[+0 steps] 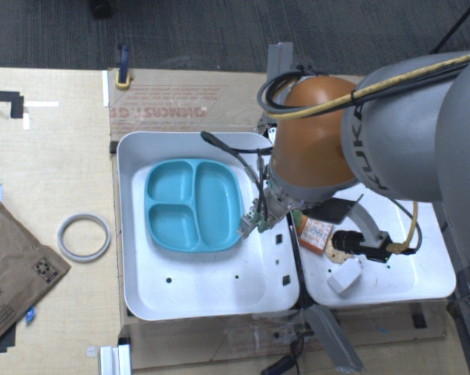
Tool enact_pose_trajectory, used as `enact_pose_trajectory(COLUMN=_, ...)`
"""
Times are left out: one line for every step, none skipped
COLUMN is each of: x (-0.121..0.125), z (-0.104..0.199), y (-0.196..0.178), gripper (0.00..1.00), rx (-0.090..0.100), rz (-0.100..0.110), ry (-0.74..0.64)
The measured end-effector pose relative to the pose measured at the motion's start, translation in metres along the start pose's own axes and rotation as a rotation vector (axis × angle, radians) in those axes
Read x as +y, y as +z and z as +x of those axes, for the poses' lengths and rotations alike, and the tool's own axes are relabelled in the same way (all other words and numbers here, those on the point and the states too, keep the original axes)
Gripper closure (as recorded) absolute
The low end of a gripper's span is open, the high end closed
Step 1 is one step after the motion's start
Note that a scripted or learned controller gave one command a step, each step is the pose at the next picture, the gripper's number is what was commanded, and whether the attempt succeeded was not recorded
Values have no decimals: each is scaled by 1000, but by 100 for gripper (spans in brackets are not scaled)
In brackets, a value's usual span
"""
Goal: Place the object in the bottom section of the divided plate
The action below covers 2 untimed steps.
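Gripper point(256, 219) at divided plate point(194, 206) right rim, finger state indiscernible; orange packet point(316, 234) to its right.

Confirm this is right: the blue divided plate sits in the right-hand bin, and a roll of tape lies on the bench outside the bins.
Wrong bin. The camera view shows the blue divided plate in the left-hand bin, not the right-hand one. The rest holds: the roll of tape lies on the bench outside the bins.
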<state>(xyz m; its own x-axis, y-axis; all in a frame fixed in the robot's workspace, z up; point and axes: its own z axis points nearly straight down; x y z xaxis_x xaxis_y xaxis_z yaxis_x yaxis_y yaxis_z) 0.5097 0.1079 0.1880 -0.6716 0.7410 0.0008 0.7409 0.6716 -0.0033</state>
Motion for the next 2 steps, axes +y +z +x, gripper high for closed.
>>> enact_pose_trajectory(x=40, z=-9, y=-194, gripper=100, rx=-3, rz=-3, ry=-34)
enact_pose_trajectory(x=40, z=38, y=-48, gripper=100, rx=-1, rz=0, ry=-43)
